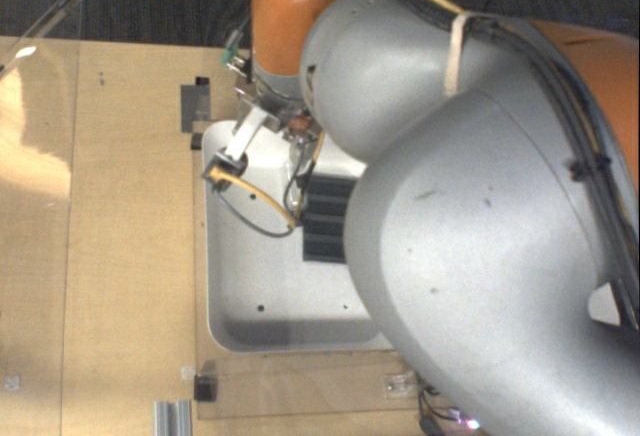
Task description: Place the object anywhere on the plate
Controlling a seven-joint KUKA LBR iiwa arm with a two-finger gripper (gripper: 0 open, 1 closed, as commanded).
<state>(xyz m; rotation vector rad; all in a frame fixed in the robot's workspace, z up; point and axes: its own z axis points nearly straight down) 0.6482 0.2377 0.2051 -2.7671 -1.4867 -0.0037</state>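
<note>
My grey arm with its orange band reaches in from the right and covers most of the view. My gripper (300,149) hangs under the wrist over the far end of a white bin (260,299). The arm's bulk hides much of the gripper. A black ribbed block (327,217) lies just right of the gripper over the bin floor, its right side hidden under the arm. I cannot tell whether this block is held, loose or touching the gripper.
Bare wooden bench (110,254) stretches left of the bin. Small black fittings sit at the bin's far left corner (197,104) and near left corner (205,386). A metal piece (172,416) lies at the bottom edge.
</note>
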